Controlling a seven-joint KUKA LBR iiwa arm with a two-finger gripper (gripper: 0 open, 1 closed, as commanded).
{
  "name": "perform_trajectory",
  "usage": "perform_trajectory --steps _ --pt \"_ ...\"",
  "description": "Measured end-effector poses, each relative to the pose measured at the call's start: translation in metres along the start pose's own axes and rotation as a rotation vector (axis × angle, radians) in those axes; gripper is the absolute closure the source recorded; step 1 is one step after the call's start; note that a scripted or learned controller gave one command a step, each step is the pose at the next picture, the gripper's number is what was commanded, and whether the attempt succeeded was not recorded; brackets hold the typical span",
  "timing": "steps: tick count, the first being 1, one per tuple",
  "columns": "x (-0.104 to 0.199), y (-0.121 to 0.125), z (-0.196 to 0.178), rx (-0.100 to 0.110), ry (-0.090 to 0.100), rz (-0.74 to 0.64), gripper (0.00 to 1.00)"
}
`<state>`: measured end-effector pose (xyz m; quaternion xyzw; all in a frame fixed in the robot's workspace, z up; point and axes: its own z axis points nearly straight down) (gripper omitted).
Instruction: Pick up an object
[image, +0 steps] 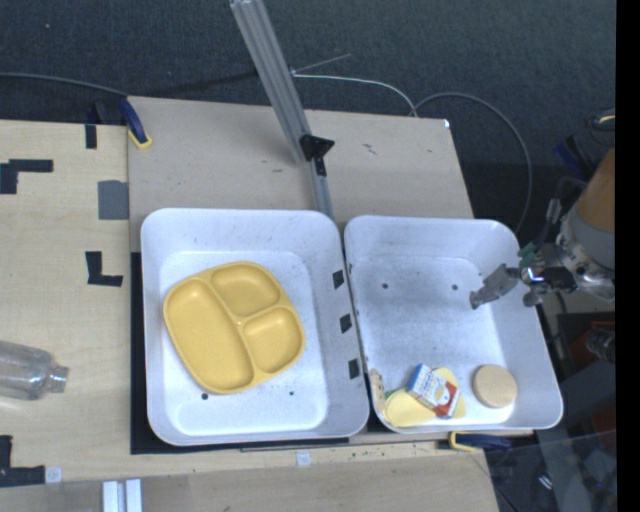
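1. Right now the arm (590, 235) comes in over the right edge of the right bin (420, 235), its grey body and orange band showing at the far right of the view.
2. Its gripper (492, 289) hangs over that bin's right side, near the right wall and about midway along it. From where I stand it is too small and dark for me to tell how the claw is set, and nothing shows in it.
3. Three small things lie along the front edge of the right bin, well apart from the gripper.
4. A tan round disc (494, 386) sits in the front right corner.
5. Just left of the disc lies a small packet (434, 388) printed in white, blue and red, tilted on top of a pale yellow piece (404, 408).
6. That yellow piece rests against the front wall, near the bin's front left corner.
7. Otherwise the right bin's floor shows only dark specks.
8. The left bin (240, 225) stands side by side with the right one, their inner rims touching.
9. A yellow tray (232, 325) with three compartments lies flat in the left bin, toward its left side and turned at a slant.
10. On the bench's left edge, beside the left bin, a clear bottle (28, 372) lies on its side.
11. A grey metal bar (280, 85) slants down from the back toward the seam between the two bins.
12. Thin cables (470, 100) loop over the bench's back right corner.
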<state>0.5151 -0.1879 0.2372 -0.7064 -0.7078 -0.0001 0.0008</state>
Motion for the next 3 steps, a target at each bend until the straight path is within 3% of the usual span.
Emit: perform_trajectory --steps 1,2,3 --pt "0.035 0.013 -0.059 -0.006 -0.001 -0.004 0.00" --pt "0.094 0.057 -0.024 0.001 0.000 -0.006 0.00" --pt "0.168 0.123 0.036 0.004 0.001 -0.007 0.00"
